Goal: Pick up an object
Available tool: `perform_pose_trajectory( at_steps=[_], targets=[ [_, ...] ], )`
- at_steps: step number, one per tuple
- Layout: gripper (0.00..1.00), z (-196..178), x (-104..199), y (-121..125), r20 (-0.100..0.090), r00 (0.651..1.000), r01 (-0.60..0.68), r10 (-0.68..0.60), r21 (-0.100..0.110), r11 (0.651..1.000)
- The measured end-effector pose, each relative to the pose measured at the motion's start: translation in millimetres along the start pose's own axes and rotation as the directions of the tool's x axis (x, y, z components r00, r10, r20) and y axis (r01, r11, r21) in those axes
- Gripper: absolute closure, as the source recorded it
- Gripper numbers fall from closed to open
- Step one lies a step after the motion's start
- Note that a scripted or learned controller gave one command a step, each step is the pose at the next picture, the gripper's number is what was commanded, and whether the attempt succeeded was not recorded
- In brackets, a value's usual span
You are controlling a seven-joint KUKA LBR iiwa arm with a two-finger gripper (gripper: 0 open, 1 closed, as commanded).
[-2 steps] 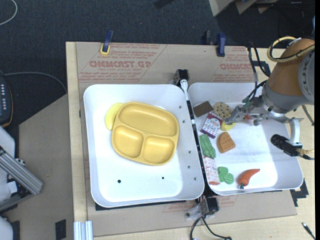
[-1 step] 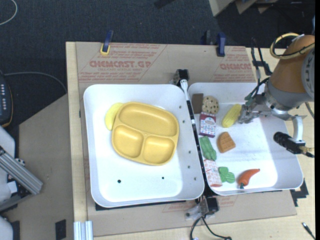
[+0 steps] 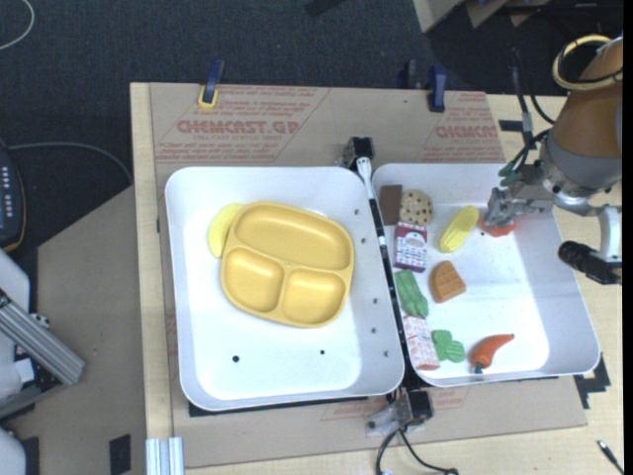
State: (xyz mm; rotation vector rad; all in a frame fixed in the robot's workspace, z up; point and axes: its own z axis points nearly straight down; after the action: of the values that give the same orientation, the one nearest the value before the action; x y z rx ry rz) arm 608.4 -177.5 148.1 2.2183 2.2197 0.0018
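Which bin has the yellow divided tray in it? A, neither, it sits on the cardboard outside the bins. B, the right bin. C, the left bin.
C: the yellow tray lies inside the left bin, while the right bin holds small toy foods such as the corn and the cookie.

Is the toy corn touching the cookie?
Apart. The camera view shows bare white bin floor between the corn and the cookie.
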Motion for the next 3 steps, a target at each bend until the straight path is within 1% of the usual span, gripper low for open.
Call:
perform_pose_trajectory(
  at_steps=[1, 2, 3],
  targets=[
    [1.00, -63, 2, 3, 0.001, 1.000, 0.000, 0.000, -0.003, 1.000],
    [1.00, -78, 2, 4, 0.000, 1.000, 0.000, 0.000, -0.001, 1.000],
    [1.00, -72, 53, -22, -0.004, 1.000, 0.003, -0.003, 0.007, 1.000]
  ],
)
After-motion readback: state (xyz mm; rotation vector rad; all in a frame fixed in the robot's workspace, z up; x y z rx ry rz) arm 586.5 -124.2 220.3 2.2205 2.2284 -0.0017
